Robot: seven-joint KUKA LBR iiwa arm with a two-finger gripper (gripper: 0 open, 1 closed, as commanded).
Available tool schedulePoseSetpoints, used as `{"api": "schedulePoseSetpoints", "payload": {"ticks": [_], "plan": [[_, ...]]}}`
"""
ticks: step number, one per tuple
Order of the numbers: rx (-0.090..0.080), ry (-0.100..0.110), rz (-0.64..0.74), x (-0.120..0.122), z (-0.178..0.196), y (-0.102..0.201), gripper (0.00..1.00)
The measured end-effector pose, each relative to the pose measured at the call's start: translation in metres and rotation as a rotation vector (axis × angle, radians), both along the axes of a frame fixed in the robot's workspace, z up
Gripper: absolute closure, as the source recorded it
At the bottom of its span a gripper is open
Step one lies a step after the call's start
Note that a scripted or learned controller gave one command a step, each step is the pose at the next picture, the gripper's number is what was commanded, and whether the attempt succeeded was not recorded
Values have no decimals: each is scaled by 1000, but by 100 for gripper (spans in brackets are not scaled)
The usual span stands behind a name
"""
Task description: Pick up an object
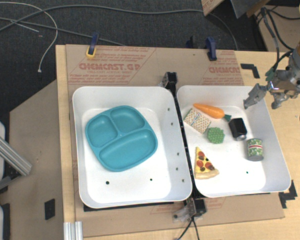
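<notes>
Your gripper [264,95] hangs above the upper right edge of the right bin [277,181], its jaws spread apart with nothing between them, so you are at the approach step and no pick has begun. The candidates all lie in that bin: an orange carrot [208,111] near the top, a patterned wedge [197,120] just below it, a green round piece [215,135], a black block [237,128], a small can [255,149] towards the right wall, and a pizza slice [205,164] lower down. The left bin [85,184] carries a teal divided plate [121,137]. The black block and the can look closest; next you need to centre over one, align the jaws across its narrow side, and descend.
</notes>
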State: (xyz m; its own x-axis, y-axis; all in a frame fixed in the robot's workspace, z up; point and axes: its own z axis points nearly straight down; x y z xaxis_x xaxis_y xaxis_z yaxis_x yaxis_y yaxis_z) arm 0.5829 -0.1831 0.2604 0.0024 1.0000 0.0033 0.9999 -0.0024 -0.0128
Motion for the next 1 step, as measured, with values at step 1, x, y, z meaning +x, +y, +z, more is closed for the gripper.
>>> {"api": "schedulePoseSetpoints", "payload": {"ticks": [1], "plan": [[-3,-12,3,2,7,0,0]]}}
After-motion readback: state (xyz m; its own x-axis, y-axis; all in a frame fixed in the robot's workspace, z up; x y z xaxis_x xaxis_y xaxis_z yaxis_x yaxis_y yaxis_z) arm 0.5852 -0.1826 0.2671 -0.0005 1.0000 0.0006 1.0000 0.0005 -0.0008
